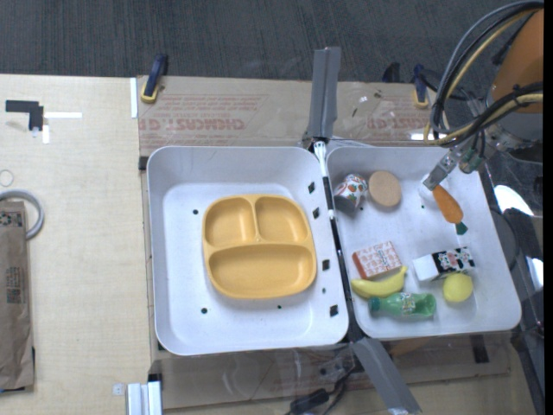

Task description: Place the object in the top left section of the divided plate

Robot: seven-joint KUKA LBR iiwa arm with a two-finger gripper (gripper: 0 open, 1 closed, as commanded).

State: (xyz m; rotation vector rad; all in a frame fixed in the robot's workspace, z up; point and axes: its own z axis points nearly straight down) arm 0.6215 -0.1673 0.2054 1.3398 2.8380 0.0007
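A yellow divided plate [257, 246] lies in the left bin [173, 258], with two small sections at the back and one wide section at the front. Its top left section [229, 220] holds nothing. My gripper [439, 173] hangs over the back right corner of the right bin [497, 318], far to the right of the plate. Just below its tip lies an orange carrot [448, 204] on the bin floor. I see nothing held in the gripper.
The right bin also holds a crumpled can [350, 191], a tan round disc [384, 188], a red and white box [377, 258], a banana [378, 285], a green bottle [404, 305], a lemon [458, 289] and a small carton [442, 264]. Black cables [458, 67] loop above the wrist.
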